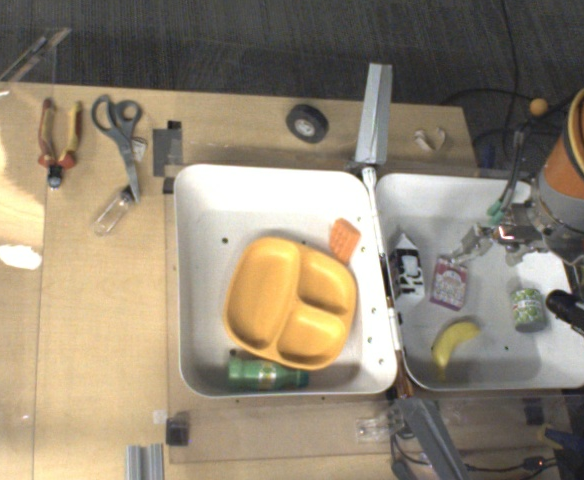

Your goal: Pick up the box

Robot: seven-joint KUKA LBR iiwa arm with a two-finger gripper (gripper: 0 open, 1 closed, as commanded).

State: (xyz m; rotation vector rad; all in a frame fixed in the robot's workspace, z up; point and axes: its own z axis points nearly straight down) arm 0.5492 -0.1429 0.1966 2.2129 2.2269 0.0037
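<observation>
I see the small pink-and-white box (450, 284) lying flat in the right white bin (562, 368), with a black-and-white carton (407, 273) to its left, a yellow banana (451, 344) below it and a green-lidded jar (528, 307) to its right. The gripper (497, 234) hovers just up-right of that box; I cannot tell its grip.

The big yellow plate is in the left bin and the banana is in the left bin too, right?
Not quite. The camera view shows the yellow plate in the left bin, but the banana lies in the right bin.
</observation>
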